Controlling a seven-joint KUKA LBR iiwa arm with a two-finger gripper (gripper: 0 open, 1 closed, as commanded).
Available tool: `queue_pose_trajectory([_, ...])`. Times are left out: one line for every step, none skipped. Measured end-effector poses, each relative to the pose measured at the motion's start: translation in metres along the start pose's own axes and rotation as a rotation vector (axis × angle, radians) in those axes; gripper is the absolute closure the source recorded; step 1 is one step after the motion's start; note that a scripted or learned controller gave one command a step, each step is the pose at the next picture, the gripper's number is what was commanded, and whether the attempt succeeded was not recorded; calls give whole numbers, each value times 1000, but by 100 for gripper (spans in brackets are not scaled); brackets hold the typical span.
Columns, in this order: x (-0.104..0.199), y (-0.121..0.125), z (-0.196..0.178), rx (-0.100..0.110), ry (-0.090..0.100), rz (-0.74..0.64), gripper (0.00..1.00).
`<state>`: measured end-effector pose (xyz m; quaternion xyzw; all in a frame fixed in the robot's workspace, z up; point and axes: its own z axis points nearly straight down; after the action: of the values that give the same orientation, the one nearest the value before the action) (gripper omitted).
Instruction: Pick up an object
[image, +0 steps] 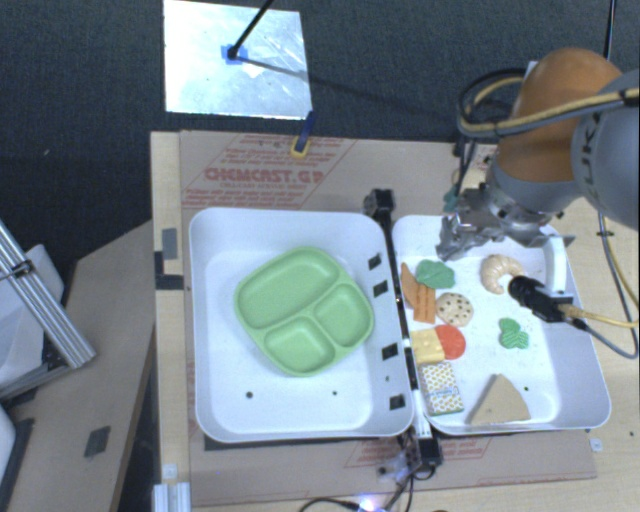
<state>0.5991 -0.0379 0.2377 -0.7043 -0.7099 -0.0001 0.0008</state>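
Observation:
My gripper (452, 240) hangs over the far left part of the right bin (575, 405), just above a green leaf-shaped piece (436, 272). Nothing shows between its fingers. Below it lie an orange carrot (417, 293), a round cookie (454, 307), a yellow cheese block (428, 346), a red tomato slice (453, 343), a patterned cracker (441, 387) and a tan sandwich wedge (499, 401). A croissant (496, 268) lies to the gripper's right, and a small green broccoli piece (513, 334) sits nearer the bin's middle.
The left bin (215, 400) bears a green three-compartment plate (303, 310). A black divider with clips (393, 300) runs between the bins. A shiny sheet (238, 60) lies on the dark floor at the back.

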Motion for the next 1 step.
queue_pose_trajectory([53, -34, 3, 1, 1, -1, 100])
